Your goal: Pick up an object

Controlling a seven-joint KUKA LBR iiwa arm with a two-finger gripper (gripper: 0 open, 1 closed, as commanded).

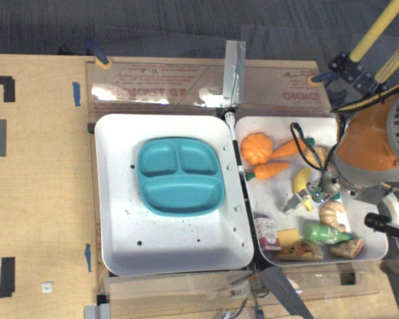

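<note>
Banana (pixel 301 180) | touching claw (pixel 310 195), just left | claw state: cannot tell

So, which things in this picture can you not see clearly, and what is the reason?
- Gripper, camera view: too small and cluttered to tell its finger state or whether it holds anything.
- Banana: partly covered by the gripper.
- Items along the right bin front edge, near the green object: overlapping and blurred, hard to identify.
- Arm: cut off by the right edge.
</note>
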